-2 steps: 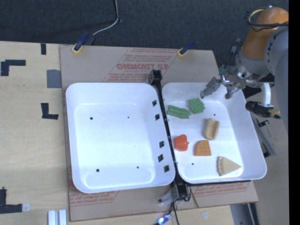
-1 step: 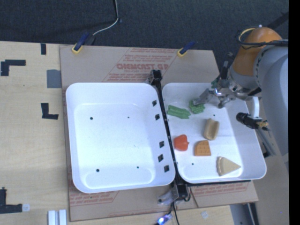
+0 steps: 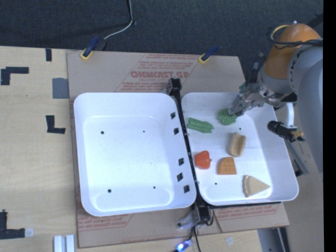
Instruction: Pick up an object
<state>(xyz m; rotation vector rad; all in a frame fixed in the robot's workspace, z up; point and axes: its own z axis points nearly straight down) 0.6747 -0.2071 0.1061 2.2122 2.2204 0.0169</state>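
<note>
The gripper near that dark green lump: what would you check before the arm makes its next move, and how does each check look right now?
1. Gripper reaches the dark green lump: ok, it sits right at the lump's upper right.
2. Lump actually grasped: cannot tell.
3. Space around the lump: ok, the green pod and the tan roll lie apart from it.
4. Lump's distance from the right bin wall: ok, it lies inside, near the far side.
5. Other items undisturbed: ok, the red piece, waffle and wedge lie separately.
</note>
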